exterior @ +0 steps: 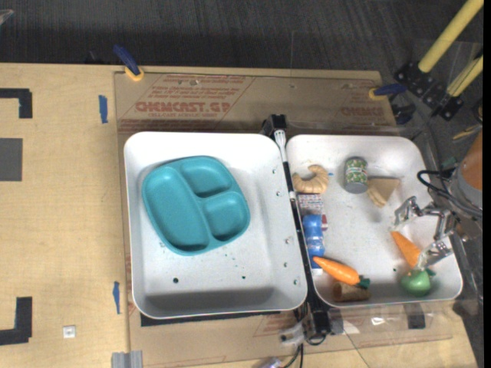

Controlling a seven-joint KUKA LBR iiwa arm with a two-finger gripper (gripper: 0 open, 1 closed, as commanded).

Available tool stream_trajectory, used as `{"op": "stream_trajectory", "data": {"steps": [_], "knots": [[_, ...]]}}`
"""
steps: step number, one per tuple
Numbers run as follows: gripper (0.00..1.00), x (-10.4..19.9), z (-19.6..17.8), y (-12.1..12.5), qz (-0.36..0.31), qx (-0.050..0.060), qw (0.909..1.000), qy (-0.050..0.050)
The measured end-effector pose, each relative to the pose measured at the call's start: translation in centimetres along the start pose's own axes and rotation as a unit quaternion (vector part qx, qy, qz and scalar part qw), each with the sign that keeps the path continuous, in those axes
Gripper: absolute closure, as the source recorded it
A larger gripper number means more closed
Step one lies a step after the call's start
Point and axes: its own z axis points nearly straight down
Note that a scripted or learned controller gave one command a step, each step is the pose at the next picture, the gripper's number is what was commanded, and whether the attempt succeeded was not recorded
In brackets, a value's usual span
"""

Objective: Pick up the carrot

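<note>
You've got the carrot (339, 270) lying flat at the bottom of the right bin (383, 146), a green fruit (416, 281) off to its right. Gripper (424, 231) sits mid-right w/ fingers spread, an orange wedge (406, 247) between them. Farther up: croissant (311, 179), can (355, 173). Left bin (153, 282) has a teal tray (196, 203).

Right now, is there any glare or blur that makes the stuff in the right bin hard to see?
Camera view: bright glare washes out the shallow white right bin floor near its far wall; the metal claw looks slightly soft against it, while the long orange carrot with green top at the near wall stays sharp, casting little shadow.
</note>
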Motion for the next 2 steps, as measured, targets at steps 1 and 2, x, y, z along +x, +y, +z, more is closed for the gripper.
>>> {"op": "stream_trajectory", "data": {"steps": [1,2], "knots": [[0.0,0.32,3.87,3.71,-0.042,0.007,0.999,-0.01],[0.0,0.42,3.91,3.87,-0.181,0.004,0.9835,-0.009]]}}
